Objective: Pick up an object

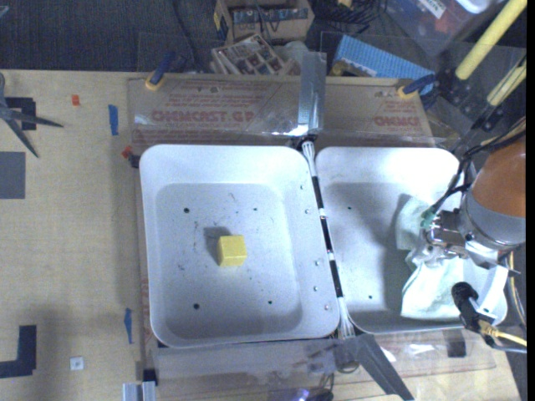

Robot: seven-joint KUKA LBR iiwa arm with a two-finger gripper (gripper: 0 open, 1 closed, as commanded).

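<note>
A yellow block (232, 251) is seen lying alone near the middle of the left bin (167, 174), well apart from every wall, with bare floor left all round it. The floor there is marked by a few small dark specks and holes.

The arm (500, 192) is seen over the right bin (351, 170), close to that bin's right wall. The gripper (437, 242) is lowered at a pale, crumpled cloth (430, 286), which lies against the right and near walls; whether the claw is released or clenched cannot be told, since its tips are hidden among the folds and cables. The left half of the right bin's floor is left open.

The two bins are set touching along a shared middle rim, and a strip of bench (67, 224) is left free to the left of them. Behind the bins a flat cardboard sheet (217, 115) is laid, printed with reddish, mirrored lettering that cannot be read with certainty. Blue clamps (163, 67) are fixed at the sheet's far corners. A yellow bar (495, 25) is seen slanting at the upper right.
</note>
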